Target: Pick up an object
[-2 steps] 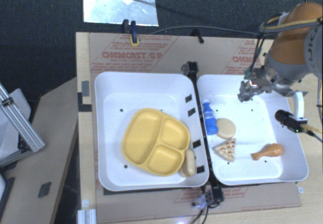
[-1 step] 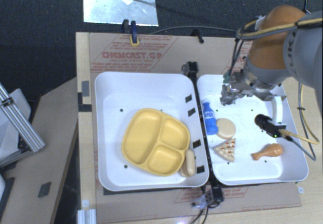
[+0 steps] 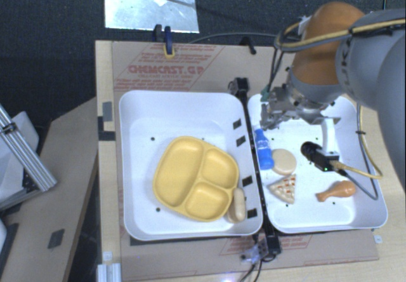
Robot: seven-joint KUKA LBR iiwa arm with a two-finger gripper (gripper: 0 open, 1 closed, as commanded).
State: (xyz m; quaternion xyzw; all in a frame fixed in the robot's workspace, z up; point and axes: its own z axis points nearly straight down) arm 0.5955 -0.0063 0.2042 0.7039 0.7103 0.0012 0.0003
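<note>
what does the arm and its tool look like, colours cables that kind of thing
The arm is a thick, rounded grey tube with a glossy orange band bulging above the wrist. Below the band sits a grey metal wrist block ending in the small silvery tool. Thin dark and yellowish cables loop around the orange section, and another dark cable trails down beside the arm over the right white bin.

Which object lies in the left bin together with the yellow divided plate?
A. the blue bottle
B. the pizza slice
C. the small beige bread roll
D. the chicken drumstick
C. The small beige bread roll lies against the lower right edge of the yellow divided plate in the left bin; the pizza slice, chicken drumstick and blue bottle lie in the right bin.
</note>
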